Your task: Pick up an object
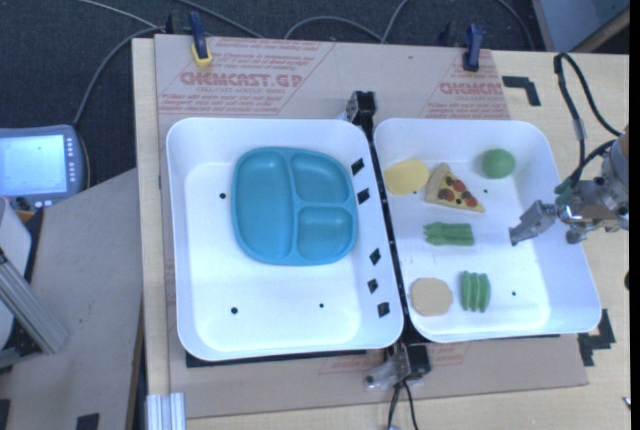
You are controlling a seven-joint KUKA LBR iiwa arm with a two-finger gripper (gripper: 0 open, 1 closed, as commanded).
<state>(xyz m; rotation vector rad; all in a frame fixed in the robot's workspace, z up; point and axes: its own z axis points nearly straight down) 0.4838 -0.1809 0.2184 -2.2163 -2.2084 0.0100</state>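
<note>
Left bin (pixel 200 298): blue divided tray (pixel 295 206). Right bin (pixel 560 288): yellow disc (pixel 405 176), pizza slice (pixel 453 189), green ball (pixel 497 162), two green veg pieces (pixel 448 234) (pixel 474 290), tan disc (pixel 432 295). Claw (pixel 527 226) over right bin's right side, grasping nothing, apart from the food; can't tell its finger state.

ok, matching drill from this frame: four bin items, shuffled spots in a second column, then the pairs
Items:
1. blue divided tray
2. pizza slice
3. green ball
4. tan round disc

Places:
A. right bin, near front-left corner
B. left bin
C. right bin, far side, towards the arm
D. right bin, just right of the yellow piece

Pairs: 1-B, 2-D, 3-C, 4-A
</note>
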